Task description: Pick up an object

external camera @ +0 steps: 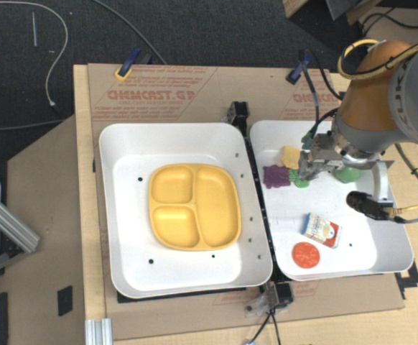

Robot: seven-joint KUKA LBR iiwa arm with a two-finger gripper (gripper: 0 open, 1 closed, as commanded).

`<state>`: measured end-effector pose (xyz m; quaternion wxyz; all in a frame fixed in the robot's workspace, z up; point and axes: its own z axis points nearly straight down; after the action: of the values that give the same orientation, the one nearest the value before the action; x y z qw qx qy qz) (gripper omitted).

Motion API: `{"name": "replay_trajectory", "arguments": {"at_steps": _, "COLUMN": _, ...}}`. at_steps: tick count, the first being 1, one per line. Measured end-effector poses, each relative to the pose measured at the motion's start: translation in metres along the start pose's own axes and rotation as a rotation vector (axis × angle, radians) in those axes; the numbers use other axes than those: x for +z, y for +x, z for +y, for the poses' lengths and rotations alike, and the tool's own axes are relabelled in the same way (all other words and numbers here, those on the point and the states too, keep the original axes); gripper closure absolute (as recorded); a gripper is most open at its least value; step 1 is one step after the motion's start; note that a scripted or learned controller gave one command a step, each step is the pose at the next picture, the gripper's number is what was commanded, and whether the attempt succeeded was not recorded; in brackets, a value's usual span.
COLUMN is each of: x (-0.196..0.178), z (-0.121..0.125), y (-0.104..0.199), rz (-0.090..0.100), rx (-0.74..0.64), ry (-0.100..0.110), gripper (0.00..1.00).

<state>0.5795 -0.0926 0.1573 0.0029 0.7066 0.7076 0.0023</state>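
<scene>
In the right bin [381,254] lie a purple object [275,176], a yellow piece [290,156], green pieces [347,172], a small white and blue carton [320,230] and a red disc [306,255]. My gripper [307,169] hangs low over the bin's upper left part, right beside the purple object and the yellow piece, with a green bit [299,181] just under it. I see nothing clearly held between its fingers.
The left bin [123,192] holds a yellow divided plate [194,207]. A black clamp [238,112] sits at the bins' top junction. Cables run along the arm at the right, and a black fitting [367,205] juts over the right bin.
</scene>
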Motion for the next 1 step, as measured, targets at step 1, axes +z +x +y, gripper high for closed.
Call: {"name": "replay_trajectory", "arguments": {"at_steps": 1, "x": -0.0446, "z": 0.0050, "y": -0.0028, "rz": 0.000, "rx": 0.000, "ry": 0.001, "gripper": 1.00}}
